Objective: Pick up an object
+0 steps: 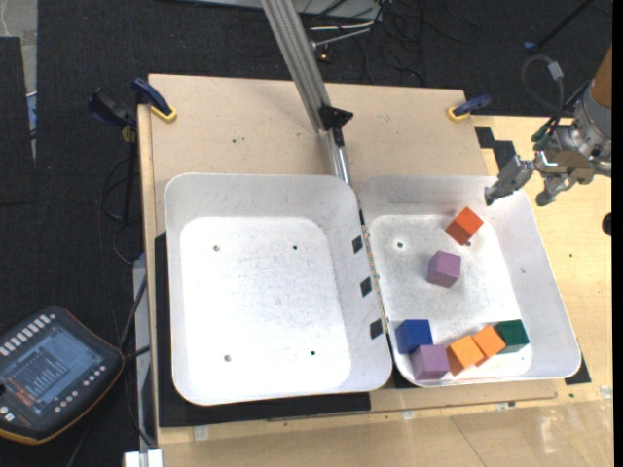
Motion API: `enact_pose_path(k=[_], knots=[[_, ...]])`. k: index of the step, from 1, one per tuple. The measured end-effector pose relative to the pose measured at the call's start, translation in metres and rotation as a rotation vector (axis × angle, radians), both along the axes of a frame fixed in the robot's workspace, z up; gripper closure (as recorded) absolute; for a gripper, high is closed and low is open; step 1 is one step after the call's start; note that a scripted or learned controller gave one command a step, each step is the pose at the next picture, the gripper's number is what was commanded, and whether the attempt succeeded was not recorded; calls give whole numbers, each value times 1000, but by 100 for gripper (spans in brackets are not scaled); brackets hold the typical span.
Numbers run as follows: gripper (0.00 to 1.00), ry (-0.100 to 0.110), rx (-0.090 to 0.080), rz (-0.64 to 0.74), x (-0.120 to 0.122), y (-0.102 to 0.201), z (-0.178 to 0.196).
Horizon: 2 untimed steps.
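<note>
A pale wooden surface (pixel 253 125) is carrying two shallow white bins side by side, seen from above at a slant; the left bin (pixel 185 212) is lying beside the right bin (pixel 545 290), their inner edges touching. The robot's hand (pixel 526 185) is hanging over the upper right rim of the right bin, reaching in from the right; its two fingers are standing apart, with nothing between them. Six small blocks are sitting in the right bin; an orange block (pixel 465 226) is lying near the top, just below and left of the hand; a purple block (pixel 444 269) is resting near the middle. Along the lower edge a blue block (pixel 414 336), a second purple block (pixel 430 361), a second orange block (pixel 469 349) and a green block (pixel 510 336) are clustering in a row, touching or nearly so. A handheld control screen (pixel 49 373) is lying at the lower left, off the surface.
</note>
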State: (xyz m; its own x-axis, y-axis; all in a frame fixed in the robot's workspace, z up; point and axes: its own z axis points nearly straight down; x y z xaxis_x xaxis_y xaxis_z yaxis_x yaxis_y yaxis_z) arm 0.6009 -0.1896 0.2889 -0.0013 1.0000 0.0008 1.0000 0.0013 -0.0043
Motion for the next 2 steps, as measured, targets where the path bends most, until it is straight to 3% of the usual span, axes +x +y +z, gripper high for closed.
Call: enact_pose_path(k=[1,2], knots=[[0,-4,-2,2,1,0,3],[0,2,0,-1,-3,8,-59]])
